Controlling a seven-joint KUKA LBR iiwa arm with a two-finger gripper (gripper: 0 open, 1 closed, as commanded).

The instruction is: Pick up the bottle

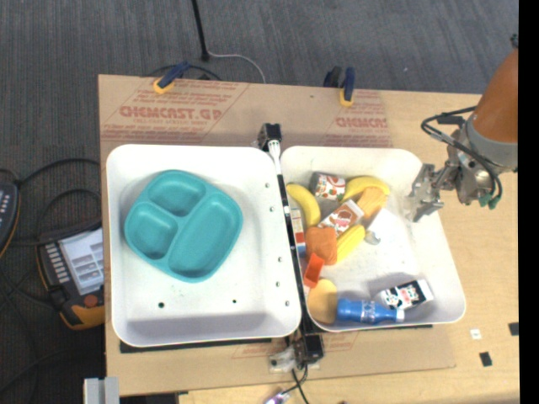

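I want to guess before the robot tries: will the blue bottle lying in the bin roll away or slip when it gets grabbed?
The blue bottle lies on its side near the right bin's front wall, so it may roll if nudged. It looks like smooth round plastic, probably a bit slippery. A yellow toy and a small carton touch its ends, which might hold it steady. The gripper is far off.

The blue bottle (364,311) lies at the near edge of the right bin (442,263), squeezed between a yellow toy (321,293) and a small carton (406,295). Bare white floor lies open just behind it.
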